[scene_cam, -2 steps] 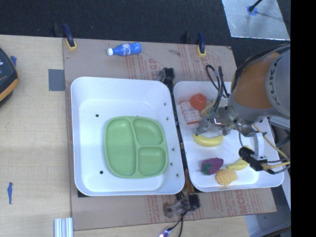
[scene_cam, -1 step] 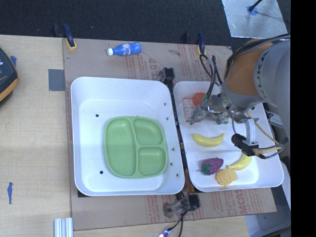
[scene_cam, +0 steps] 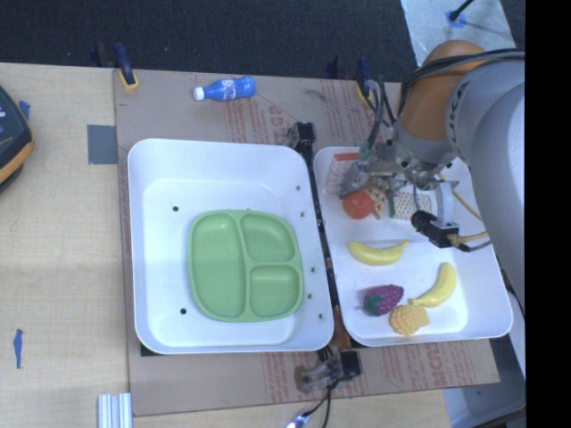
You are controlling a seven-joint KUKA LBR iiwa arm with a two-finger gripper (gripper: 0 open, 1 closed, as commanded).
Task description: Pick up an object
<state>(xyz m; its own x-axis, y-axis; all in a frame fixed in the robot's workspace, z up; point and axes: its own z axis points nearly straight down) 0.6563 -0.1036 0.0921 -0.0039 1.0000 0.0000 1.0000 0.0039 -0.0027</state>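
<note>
Two bins: shallow white plastic trays side by side on a brown cardboard sheet (scene_cam: 268, 114); left bin (scene_cam: 152, 176), right bin (scene_cam: 482, 315).
Left bin: holds a pale green plastic plate with three compartments (scene_cam: 244, 264), lying flat near its middle.
Right bin: a red round tomato-like toy (scene_cam: 359, 205) at the upper left; a yellow toy banana (scene_cam: 376, 253) below it; a second yellow banana (scene_cam: 437, 287) to the right, tilted; a dark purple grape-like toy (scene_cam: 384, 298) just beside a yellow knobbly corn-like piece (scene_cam: 408, 319).
Arm: grey with an orange band, over the right bin's upper end.
Gripper (scene_cam: 385, 184): low, just beside the red toy; cannot tell its opening, cannot tell if anything is held.
Outside bins: a small blue and white plastic bottle (scene_cam: 226, 89) lying on the cardboard.
</note>
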